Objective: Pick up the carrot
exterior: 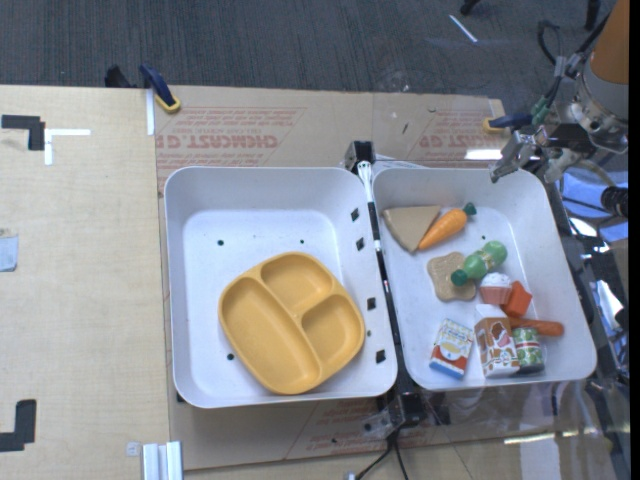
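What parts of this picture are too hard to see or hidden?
- Camera view: the pincer sits above the right bin's far corner, too small and blurry to tell its state.
- The arm is cut off by the right edge.
- The tan wedge is partly covered by the carrot.
- Labels on the small carton and can are too tiny to read.

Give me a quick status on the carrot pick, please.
Gripper above right bin's far right corner, holding nothing. Carrot in that bin, tip resting on tan wedge. Green toy close by.
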You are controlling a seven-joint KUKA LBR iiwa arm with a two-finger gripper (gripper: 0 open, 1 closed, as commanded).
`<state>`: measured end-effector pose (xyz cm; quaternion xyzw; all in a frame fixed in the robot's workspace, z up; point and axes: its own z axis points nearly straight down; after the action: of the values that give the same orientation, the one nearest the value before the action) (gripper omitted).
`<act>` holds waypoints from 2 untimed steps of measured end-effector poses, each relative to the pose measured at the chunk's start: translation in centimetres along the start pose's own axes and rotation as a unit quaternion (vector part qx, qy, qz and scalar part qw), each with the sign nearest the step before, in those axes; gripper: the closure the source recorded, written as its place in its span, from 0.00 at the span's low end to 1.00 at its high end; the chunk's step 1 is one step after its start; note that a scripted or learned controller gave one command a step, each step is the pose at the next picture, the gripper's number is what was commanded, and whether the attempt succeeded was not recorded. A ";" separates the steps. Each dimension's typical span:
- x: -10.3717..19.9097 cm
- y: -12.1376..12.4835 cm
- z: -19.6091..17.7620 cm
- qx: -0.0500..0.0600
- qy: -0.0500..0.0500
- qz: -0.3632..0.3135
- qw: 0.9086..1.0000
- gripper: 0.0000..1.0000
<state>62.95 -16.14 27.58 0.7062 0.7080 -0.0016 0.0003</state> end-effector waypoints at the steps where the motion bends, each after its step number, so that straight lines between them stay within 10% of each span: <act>1: 6.7 -1.2 11.9 0.001 0.001 0.076 0.997 0.00; 2: 2.8 -0.1 18.4 0.002 0.001 0.231 0.973 0.00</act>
<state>62.84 -13.44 9.14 0.8508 0.5255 -0.0022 -0.0011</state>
